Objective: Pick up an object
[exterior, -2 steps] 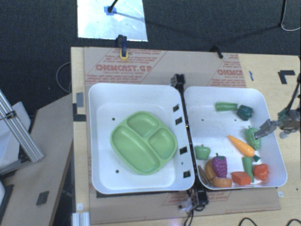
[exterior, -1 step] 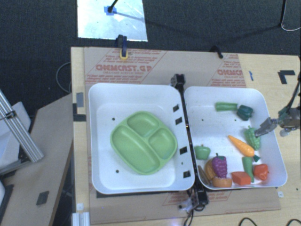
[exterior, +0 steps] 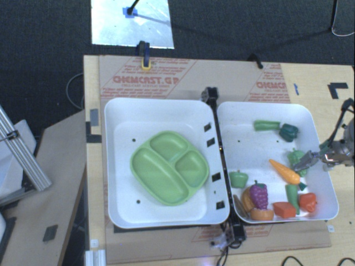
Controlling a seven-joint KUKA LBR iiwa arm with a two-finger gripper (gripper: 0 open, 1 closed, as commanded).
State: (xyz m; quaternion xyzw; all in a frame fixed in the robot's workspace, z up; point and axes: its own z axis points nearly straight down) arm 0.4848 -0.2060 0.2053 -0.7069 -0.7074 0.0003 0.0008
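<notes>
Two shallow white plastic bins sat side by side on the bench. The left bin [exterior: 119,148] held a light green plastic plate with three compartments [exterior: 169,168], lying flat near its middle. The right bin [exterior: 247,121] was crowded with toy food: a long green vegetable [exterior: 267,126] beside a dark teal pepper-like piece [exterior: 288,131] toward the far wall, a small green apple-like piece [exterior: 238,178] near the left wall, and a heap at the near edge with a purple bunch of grapes [exterior: 258,194], an orange-brown piece [exterior: 258,213] under it, a red block [exterior: 284,209], an upright green piece [exterior: 292,195] and a red tomato-like piece [exterior: 308,202]. An orange plastic carrot [exterior: 285,172] lay tilted between the far pieces and that heap, with a pale green leafy piece [exterior: 295,156] just beside its upper end. The metal gripper [exterior: 307,160] reached in from the right edge, its tip over the leafy piece and close to the carrot; whether its fingers were apart or together could not be told at this blur.
</notes>
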